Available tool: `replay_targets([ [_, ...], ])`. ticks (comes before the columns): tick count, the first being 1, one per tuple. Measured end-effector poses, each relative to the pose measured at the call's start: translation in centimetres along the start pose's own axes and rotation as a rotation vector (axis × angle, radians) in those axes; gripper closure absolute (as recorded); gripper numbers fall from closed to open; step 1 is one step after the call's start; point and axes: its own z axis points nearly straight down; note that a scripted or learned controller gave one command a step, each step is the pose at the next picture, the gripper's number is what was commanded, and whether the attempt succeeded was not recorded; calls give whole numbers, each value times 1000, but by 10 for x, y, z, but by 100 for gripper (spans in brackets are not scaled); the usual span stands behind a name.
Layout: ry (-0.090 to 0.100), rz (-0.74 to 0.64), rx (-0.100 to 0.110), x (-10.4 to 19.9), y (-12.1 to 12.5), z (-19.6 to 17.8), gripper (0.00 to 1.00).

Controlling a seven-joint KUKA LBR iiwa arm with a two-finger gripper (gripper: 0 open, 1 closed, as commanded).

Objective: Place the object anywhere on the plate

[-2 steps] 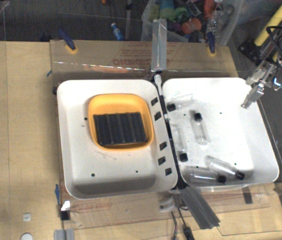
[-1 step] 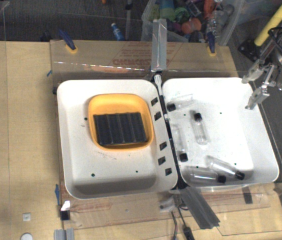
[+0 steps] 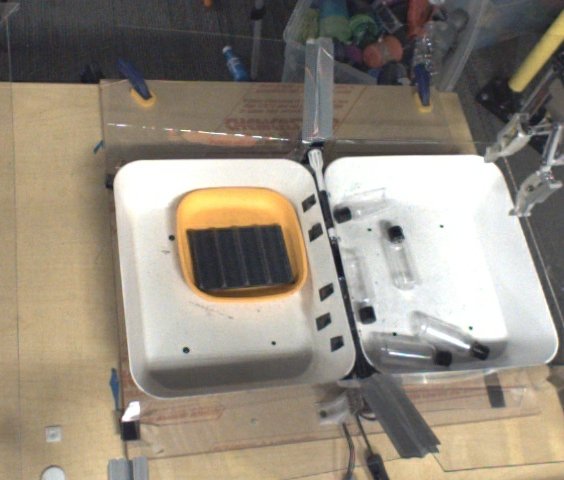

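The gripper (image 3: pixel 537 173) is waiting at the frame's right edge, outside the right bin (image 3: pixel 522 268) — whether it is open, I cannot tell. 4 clear tubes (image 3: pixel 399 258) are lying right of centre; picking an isolated 1 suits the orange plate (image 3: pixel 242 243) — centre-left

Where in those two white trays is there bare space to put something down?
The left bin has a bare white margin around the orange plate, widest in front. In the right bin, the back right is bare; clear tubes crowd the divider side and front edge.
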Motion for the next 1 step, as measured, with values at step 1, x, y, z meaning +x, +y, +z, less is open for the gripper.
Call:
replay_targets([
  [1,1,-161,-1,-12,0,14,0],
])
